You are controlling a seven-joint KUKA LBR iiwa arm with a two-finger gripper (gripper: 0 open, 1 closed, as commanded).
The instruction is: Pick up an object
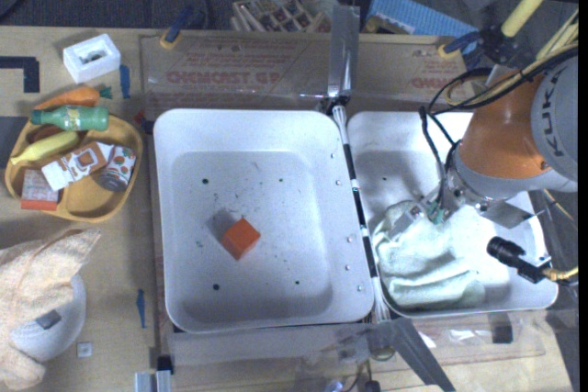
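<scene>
An orange block (pixel 242 237) lies in the left bin (pixel 184 142), a little left of its middle. A crumpled white cloth (pixel 424 260) fills the front of the right bin (pixel 386 138). The arm, with its orange band (pixel 501 151), reaches in from the right and points down into the right bin. My gripper (pixel 432 211) sits low at the cloth's upper edge, touching or just above it. Its tip is partly hidden by the wrist and by folds of cloth.
A yellow bowl (pixel 118 197) with a green bottle, a banana and packets stands left of the bins. A small white box (pixel 92 57) sits at the far left, and a beige towel (pixel 41 275) lies at the front left. A clear panel (pixel 248 69) runs behind the bins.
</scene>
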